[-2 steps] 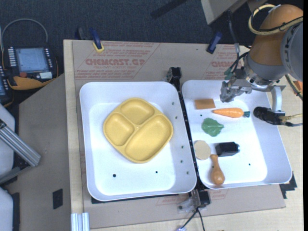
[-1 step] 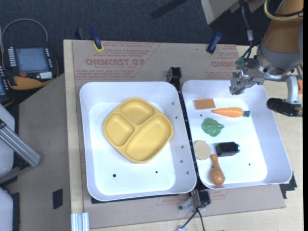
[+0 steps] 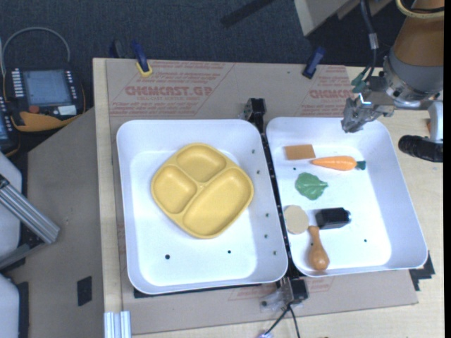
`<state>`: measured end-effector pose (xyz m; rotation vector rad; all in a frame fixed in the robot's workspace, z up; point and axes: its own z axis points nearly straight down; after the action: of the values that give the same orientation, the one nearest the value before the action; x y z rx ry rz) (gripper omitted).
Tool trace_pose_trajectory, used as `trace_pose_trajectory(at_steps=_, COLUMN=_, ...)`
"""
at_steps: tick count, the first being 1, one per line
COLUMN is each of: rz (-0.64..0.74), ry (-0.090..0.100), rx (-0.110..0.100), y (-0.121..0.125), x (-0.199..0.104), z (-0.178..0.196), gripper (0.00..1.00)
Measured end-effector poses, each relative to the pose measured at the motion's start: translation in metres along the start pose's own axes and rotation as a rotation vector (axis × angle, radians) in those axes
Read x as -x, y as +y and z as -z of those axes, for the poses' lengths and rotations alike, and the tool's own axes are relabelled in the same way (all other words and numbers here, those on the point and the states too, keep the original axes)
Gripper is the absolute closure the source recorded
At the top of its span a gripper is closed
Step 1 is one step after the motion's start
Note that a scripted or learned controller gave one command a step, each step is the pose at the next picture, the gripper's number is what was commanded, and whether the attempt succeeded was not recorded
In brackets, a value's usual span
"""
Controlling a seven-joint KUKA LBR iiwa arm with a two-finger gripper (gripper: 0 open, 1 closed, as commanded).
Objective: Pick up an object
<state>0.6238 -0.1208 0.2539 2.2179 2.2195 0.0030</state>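
The arm reaches in above the right bin's (image 3: 402,189) far rim, gripper (image 3: 352,123) state unclear, beside cardboard (image 3: 211,83) printed "CHEMCAST".

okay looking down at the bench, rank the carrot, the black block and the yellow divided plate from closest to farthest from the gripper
From the gripper, at the right bin's far edge:
1. Carrot, just below it in the right bin.
2. Black block, lower in the same bin.
3. Yellow divided plate, across in the left bin.

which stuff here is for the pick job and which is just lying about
For the job:
- end effector
- carrot
- green leaf
- orange block
- black block
- tan disc
- brown drumstick

Lying about:
- yellow divided plate
- handheld controller
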Motion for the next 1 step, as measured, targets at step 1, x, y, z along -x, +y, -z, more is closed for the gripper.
trace_pose_trajectory(at_steps=1, rz=0.004, ry=0.004, rx=-0.008, y=-0.0158, x=-0.0478, z=-0.0149, gripper=1.0)
